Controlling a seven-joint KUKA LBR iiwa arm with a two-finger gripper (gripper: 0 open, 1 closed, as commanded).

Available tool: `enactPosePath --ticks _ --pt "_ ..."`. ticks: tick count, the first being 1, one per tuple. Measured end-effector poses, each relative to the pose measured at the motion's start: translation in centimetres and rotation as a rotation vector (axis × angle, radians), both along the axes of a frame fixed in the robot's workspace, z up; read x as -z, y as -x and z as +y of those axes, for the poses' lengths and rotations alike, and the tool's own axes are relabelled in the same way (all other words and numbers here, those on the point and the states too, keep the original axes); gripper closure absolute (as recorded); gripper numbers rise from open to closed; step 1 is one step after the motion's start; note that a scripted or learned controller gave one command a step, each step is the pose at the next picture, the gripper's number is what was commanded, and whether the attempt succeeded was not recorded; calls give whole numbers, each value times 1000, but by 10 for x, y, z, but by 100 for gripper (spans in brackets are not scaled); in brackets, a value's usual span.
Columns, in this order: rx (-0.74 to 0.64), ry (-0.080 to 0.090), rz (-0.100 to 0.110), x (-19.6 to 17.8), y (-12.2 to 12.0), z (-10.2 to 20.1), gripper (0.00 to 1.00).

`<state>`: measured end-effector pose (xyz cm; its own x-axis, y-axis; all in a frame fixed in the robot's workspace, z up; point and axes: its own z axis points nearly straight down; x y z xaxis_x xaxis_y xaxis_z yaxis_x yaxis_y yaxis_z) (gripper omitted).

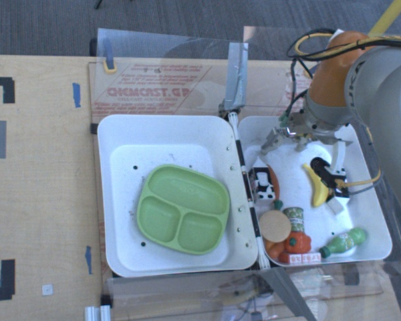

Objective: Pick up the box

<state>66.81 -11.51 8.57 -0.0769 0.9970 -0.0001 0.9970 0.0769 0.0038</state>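
The box (pixel 262 183), small and black-and-white, lies against the left wall of the right bin (pixel 373 212), on top of something orange. My gripper (pixel 285 141) hangs over the back of that bin, above and to the right of the box and apart from it. Its two metal fingers (pixel 273 142) stand spread, and nothing is between them. The grey arm with its orange band (pixel 334 72) reaches in from the upper right.
A green divided plate (pixel 182 209) lies in the left bin (pixel 120 146). The right bin also holds a banana (pixel 317 189), a tan round disc (pixel 276 226), a small can (pixel 295 216), a red-orange toy (pixel 295 243) and a green bottle (pixel 344 241).
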Motion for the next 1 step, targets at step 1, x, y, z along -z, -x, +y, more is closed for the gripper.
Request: enactPosePath --ticks 1 --pt "34 0 3 0 23 17 0"
